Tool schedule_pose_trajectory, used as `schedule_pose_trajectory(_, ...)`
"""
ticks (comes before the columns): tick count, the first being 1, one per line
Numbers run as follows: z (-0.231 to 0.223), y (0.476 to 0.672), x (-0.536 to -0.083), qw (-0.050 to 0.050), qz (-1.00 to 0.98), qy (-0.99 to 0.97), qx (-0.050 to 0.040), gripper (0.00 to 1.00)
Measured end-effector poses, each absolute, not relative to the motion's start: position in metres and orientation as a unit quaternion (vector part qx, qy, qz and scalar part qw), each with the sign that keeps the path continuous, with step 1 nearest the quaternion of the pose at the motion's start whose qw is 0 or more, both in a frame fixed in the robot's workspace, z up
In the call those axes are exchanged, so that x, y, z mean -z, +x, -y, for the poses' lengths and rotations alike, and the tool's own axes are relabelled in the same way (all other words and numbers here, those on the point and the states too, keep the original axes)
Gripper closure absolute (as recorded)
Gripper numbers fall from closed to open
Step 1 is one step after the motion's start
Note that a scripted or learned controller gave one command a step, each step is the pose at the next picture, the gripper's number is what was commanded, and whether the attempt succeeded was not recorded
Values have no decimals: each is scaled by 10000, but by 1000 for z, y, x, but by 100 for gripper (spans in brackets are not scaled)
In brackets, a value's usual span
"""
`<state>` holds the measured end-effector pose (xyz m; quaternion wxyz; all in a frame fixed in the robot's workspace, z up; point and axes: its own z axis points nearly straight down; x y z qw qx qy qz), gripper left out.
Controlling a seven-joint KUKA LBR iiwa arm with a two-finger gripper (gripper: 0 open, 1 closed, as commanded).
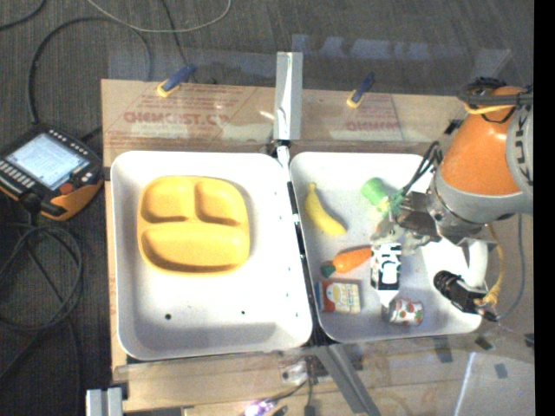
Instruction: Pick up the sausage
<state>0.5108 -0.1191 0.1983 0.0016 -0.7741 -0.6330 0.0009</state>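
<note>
The gripper (387, 267) is seen low in the right bin (451, 167), just beside the carrot (354, 259) and above the can (404, 312). Whether it is spread or closed cannot be told.

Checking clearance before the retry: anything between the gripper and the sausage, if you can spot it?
Cannot tell. The arm covers the right side of the right bin, where the sausage may lie hidden. Near the gripper are a carrot to its left, and a carton and a can toward the bin's front edge.

Green thing (374, 189) half hidden by arm (482, 159).
</note>
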Motion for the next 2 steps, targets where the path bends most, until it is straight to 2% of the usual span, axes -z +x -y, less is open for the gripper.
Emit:
schedule_pose_trajectory(1,157,574,-257,-4,5142,-8577,-24,100)
schedule_pose_trajectory(2,113,574,-165,2,4328,-9015,-24,100)
